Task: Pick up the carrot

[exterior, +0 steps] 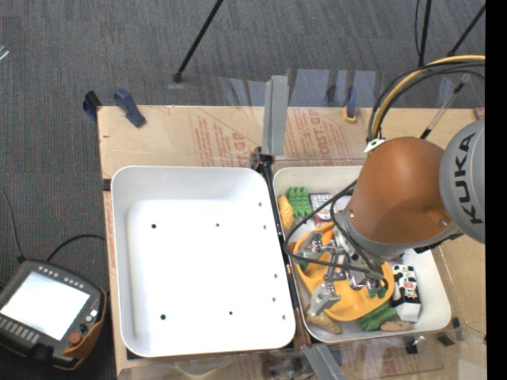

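The carrot lies in the right bin, an orange-yellow body running from the bin's middle toward the front, with a green leafy end near the front wall. My gripper hangs low over its left part. The two metal fingers stand spread apart, one toward the back and one toward the front, with orange surface showing between them. The fingers look open and do not pinch the carrot. The arm's brown wrist housing hides the middle and right of the bin.
Also in the right bin are a green studded block, a yellow piece, a small printed box, a white box with black marks and a tan lump. The left bin sits alongside.
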You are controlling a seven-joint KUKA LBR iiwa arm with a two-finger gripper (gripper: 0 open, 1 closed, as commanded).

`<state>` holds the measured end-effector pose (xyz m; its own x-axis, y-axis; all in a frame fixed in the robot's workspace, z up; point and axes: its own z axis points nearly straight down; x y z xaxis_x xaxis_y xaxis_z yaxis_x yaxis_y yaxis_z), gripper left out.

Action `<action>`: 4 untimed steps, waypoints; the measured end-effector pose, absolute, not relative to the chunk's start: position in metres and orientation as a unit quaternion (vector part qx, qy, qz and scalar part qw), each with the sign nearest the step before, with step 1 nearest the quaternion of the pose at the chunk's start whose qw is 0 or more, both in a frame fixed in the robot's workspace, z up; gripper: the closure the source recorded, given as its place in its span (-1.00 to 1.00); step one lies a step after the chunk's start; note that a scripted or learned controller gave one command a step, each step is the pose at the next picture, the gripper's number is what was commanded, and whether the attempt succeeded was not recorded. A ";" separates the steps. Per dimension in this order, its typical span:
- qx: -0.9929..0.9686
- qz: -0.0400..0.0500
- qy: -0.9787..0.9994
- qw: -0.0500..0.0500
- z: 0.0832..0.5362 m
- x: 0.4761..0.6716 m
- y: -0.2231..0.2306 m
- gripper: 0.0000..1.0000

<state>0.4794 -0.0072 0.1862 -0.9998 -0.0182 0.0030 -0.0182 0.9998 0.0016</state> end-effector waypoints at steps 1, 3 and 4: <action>0.089 -0.001 -0.996 0.000 0.187 0.557 0.025 -1.00; 0.086 -0.001 -0.996 0.000 0.187 0.527 0.018 -1.00; 0.060 0.000 -0.998 0.001 0.187 0.491 -0.034 -1.00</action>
